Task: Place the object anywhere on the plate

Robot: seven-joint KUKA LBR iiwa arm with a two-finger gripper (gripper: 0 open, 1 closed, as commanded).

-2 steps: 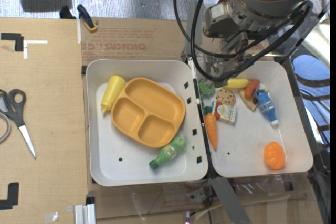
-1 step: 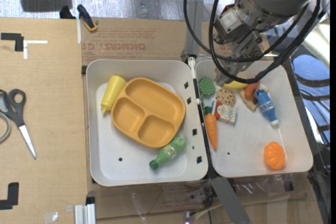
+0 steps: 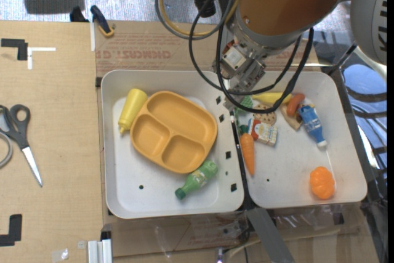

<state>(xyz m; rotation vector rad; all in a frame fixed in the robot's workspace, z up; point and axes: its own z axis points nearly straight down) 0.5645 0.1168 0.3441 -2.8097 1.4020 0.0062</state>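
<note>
Seen from above: two white bins side by side on a bench, brown cardboard (image 3: 49,132) covering its left part, scissors (image 3: 21,138) lying there. In the left bin (image 3: 114,194), an orange sectioned plate (image 3: 172,130) near the centre, yellow bottle (image 3: 131,109) touching its left edge, green bottle (image 3: 197,179) at its front edge. In the right bin (image 3: 345,188), carrot (image 3: 247,153) along the left wall, orange fruit (image 3: 321,182) toward the front right corner, blue bottle (image 3: 312,125) near the back right. Gripper (image 3: 243,109) low over the right bin's back left corner; cannot tell its state.
</note>
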